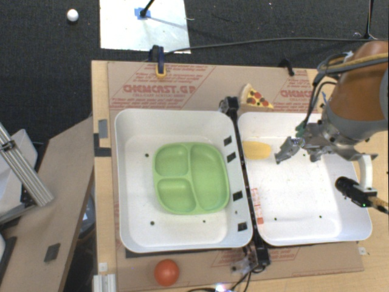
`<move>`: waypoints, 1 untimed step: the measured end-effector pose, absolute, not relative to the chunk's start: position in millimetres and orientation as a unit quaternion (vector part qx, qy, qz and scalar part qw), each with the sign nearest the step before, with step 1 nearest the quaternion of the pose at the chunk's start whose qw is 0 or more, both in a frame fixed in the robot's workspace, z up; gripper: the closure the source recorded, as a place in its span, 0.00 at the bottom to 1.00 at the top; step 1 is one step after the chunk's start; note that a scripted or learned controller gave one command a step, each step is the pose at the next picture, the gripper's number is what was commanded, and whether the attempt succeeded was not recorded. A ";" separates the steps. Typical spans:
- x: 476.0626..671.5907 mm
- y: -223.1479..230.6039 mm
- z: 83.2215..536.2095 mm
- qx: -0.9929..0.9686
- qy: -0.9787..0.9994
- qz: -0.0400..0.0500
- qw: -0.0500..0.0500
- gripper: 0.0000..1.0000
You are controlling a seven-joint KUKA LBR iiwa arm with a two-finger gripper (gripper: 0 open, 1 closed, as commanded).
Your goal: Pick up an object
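My pincer (285,154) hangs just right of the yellow block (256,150), whose long axis runs left-right; grip state unclear.

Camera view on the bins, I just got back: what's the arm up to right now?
The arm's gripper hangs over the right bin, close to a yellow object lying near that bin's left wall. Nothing shows between its fingers, so no pick yet. The left bin holds a green divided plate. A toy pizza slice lies behind the bins, and an orange ball sits in front.
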State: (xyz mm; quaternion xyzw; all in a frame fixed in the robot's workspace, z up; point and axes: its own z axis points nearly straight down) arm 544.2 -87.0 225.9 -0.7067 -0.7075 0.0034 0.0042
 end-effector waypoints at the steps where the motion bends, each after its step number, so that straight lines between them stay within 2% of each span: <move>1: 546.7 -86.8 232.1 -0.706 -0.708 -0.001 -0.001 0.00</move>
